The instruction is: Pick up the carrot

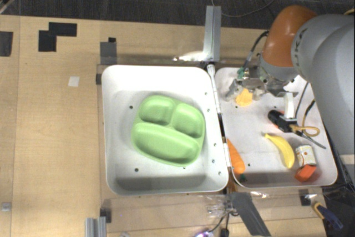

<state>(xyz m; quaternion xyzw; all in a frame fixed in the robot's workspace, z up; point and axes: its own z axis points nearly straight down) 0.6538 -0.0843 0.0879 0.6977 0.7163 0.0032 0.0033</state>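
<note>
Left bin (111, 119) on the worktop (50, 136) holds a green divided plate (168, 129). In the right bin (252, 119), the hand (248, 85) hangs at the far end above a yellow piece (244, 98); whether it is open or closed cannot be determined. Carrot (236, 158) lies against the bin's near-left wall, well apart from the hand.

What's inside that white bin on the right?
The right bin holds a carrot against its left wall, a banana, a yellow piece and more. The arm covers its far corner.
</note>
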